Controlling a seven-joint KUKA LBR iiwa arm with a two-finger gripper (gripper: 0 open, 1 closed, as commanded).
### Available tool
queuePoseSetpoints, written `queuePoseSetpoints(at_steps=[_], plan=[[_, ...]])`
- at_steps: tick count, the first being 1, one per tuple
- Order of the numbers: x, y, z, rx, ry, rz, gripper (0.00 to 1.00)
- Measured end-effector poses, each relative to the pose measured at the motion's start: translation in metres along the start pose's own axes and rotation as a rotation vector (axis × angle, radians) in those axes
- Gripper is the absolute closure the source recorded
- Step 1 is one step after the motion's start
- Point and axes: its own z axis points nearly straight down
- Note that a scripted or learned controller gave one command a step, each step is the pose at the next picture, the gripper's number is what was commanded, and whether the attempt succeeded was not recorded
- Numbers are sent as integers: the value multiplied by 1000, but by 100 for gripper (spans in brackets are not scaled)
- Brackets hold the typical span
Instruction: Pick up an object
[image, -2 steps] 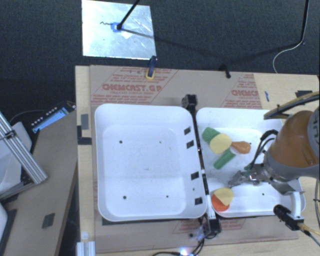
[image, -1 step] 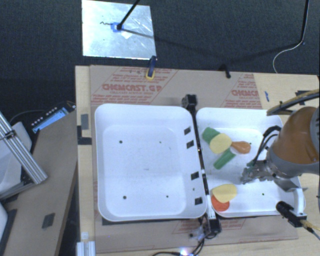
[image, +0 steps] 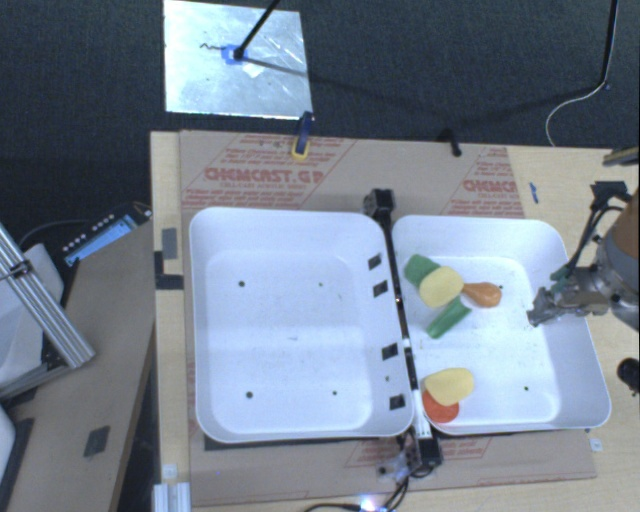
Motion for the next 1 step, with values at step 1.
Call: queuePoseSetpoints(at_steps=[1], plan=[[12,17,-139,-3,0,-2,100]])
